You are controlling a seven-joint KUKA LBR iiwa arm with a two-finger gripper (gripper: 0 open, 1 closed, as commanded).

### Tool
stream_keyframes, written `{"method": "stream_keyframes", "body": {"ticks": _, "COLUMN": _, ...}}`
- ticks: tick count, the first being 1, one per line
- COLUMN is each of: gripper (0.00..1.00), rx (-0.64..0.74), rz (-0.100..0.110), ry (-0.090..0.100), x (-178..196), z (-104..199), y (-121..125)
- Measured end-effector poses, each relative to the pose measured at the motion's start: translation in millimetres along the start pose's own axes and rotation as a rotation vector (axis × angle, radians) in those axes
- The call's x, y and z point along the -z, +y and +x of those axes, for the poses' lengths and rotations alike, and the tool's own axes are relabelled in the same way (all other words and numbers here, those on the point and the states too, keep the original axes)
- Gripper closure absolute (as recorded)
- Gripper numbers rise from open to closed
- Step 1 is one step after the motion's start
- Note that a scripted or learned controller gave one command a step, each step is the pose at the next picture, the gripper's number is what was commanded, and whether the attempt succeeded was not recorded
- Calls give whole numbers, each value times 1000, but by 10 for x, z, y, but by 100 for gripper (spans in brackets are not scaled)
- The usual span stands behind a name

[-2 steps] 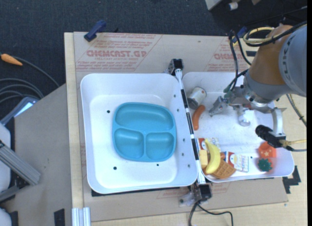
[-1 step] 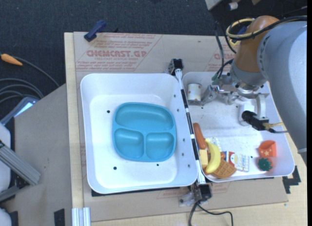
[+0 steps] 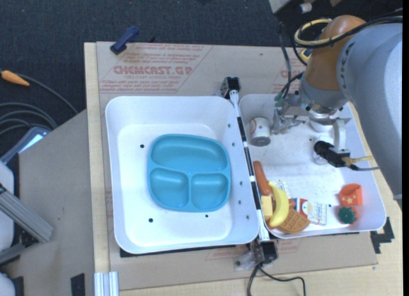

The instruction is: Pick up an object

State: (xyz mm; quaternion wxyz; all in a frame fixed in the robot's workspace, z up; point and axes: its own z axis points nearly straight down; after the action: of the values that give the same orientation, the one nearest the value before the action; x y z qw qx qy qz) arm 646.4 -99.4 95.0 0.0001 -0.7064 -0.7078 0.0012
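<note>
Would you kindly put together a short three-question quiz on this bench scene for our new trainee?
1. True or false: the blue divided plate lies in the left bin.
2. Which thing lies nearest the gripper in the right bin?
A. the banana
B. the small grey can
C. the orange toy
3. Fill in the blank: the red sausage lies along the right bin's ____ wall, just above the banana.

Key:
1. True.
2. B, the can lies just left of the gripper, while the other two sit toward the bin's near end.
3. Left.
</note>
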Motion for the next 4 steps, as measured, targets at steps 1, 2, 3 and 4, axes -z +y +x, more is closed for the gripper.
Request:
{"method": "stream_keyframes", "body": {"ticks": 1, "gripper": 0, "rx": -3, "rz": 0, "ry": -7, "x": 8, "z": -44, "y": -6}}
{"method": "stream_keyframes", "body": {"ticks": 2, "gripper": 100, "rx": -2, "rz": -2, "ry": -3, "x": 108, "z": -20, "y": 3}}
{"method": "stream_keyframes", "body": {"ticks": 3, "gripper": 0, "rx": -2, "rz": -1, "ry": -3, "x": 106, "z": -19, "y": 1}}
{"method": "stream_keyframes", "body": {"ticks": 4, "gripper": 0, "rx": -3, "rz": 1, "ry": 2, "x": -106, "z": -568, "y": -332}}
